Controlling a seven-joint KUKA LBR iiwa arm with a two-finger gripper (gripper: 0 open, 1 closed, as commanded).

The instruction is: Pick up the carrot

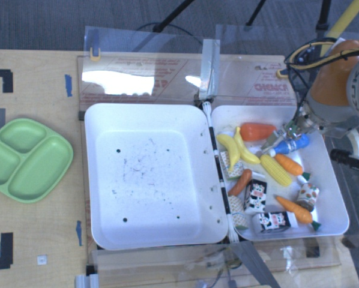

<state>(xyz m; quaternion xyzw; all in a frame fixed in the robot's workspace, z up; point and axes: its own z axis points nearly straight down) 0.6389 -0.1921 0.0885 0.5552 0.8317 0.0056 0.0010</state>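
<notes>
Right bin (338, 218) crowded; left bin (101, 125) bare, green plate (27, 159) far left on tabletop (35, 83). Carrot candidates: one lower right of frame (295, 207), orange body with green top pointing right, lying just above a milk carton (274, 221) and below a small spotted toy (308, 192); another orange-and-green piece (290, 164) at mid right, touching the corn (275, 169); a darker orange stub (241, 182) at bin's left wall, under the banana (239, 149). Hand (281, 141) low at upper right of bin, between red-orange pepper (257, 131) and blue item (293, 143); cannot tell whether spread or pressed together, too blurred, nothing visibly pinched. Judged: approach phase, no grasp yet. Best target likely the lower-right carrot: most exposed, clear on its long sides. Suggest shifting toward lower right, aligning fingers across the narrow axis, straddling mid-body, descending straight to avoid nudging carton or spotted toy. Risk: tapered, smooth shape may squirt out if gripped near the tip; the mid-right piece risks dragging corn along.
</notes>
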